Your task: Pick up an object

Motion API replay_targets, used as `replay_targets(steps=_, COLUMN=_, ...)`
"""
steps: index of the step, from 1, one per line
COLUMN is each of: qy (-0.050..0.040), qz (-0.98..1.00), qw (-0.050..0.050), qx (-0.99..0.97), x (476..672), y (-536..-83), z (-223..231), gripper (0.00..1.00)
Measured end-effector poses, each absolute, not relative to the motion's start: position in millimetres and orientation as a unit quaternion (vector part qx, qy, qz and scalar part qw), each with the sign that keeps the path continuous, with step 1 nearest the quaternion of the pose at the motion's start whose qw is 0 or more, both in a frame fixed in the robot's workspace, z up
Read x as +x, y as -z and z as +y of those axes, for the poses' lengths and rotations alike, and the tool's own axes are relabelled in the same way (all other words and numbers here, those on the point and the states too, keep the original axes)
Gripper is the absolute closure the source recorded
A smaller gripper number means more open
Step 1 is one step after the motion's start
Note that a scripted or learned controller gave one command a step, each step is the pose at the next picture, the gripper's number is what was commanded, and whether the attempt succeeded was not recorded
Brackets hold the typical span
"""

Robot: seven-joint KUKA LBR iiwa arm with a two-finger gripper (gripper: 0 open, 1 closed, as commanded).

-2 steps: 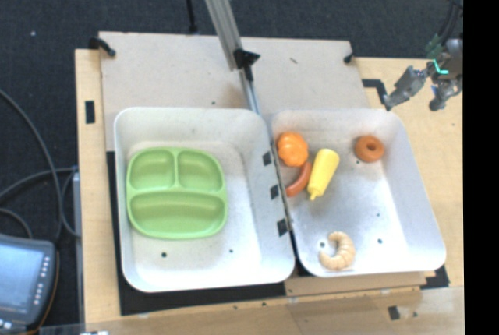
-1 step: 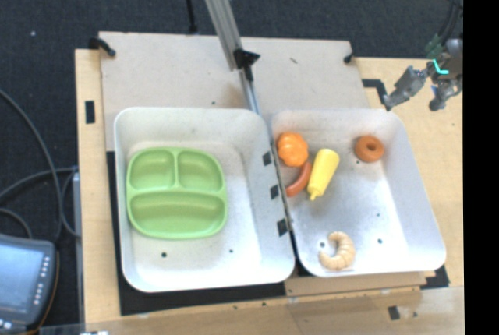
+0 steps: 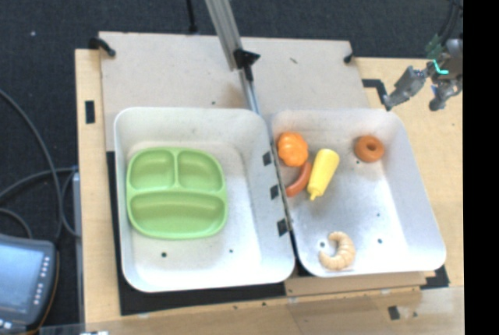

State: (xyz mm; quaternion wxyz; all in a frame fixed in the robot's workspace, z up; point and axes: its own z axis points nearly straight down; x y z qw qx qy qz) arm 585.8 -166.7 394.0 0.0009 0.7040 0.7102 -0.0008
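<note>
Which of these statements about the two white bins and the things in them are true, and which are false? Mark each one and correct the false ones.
1. The green divided plate lies in the left bin. True.
2. The doughnut lies in the left bin. False: it lies in the right bin, near its far right corner.
3. The yellow bottle lies beside the orange fruit. True.
4. The croissant sits on the green divided plate. False: it lies on the floor of the right bin, near its front edge.
5. The gripper is down inside the right bin. False: it is beyond the bin's far right corner.
</note>
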Motion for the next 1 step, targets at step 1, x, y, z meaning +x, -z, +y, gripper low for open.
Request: replay_targets(steps=1, qy=0.0008, qz=0.710, qw=0.001, qx=0.704, x=585.8, y=-394.0, z=-166.7, gripper=0.00)
